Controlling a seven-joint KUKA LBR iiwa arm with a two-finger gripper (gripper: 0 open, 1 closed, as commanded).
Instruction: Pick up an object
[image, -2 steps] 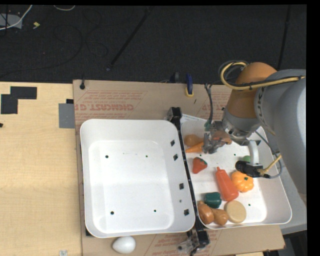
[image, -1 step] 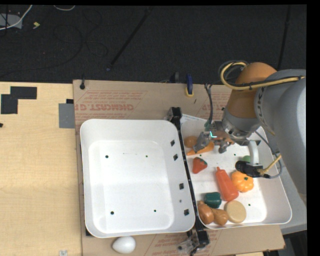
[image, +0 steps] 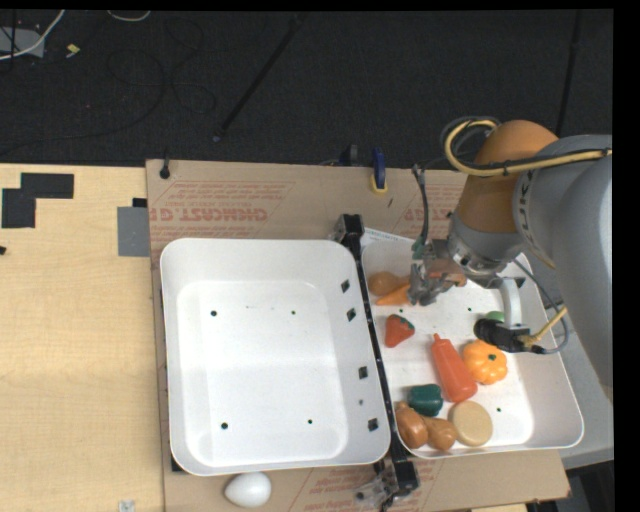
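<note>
My gripper (image: 426, 287) hangs low over the back left part of the right bin (image: 560, 425). It is right beside an orange carrot-like piece (image: 388, 288), at that piece's right end; whether they touch I cannot tell. In front of it lie a small red strawberry-like piece (image: 399, 330), a red-orange bottle (image: 453, 369) and an orange pumpkin (image: 487, 362). Along the bin's front sit a dark green piece (image: 425, 399), two brown potato-like lumps (image: 414, 426) and a tan round disc (image: 473, 423).
The left bin (image: 262, 350) sits beside the right one, with a black divider (image: 362, 330) between them. A white egg (image: 247, 489) lies on the bench in front of the left bin. The arm (image: 560, 210) covers the right bin's back right corner.
</note>
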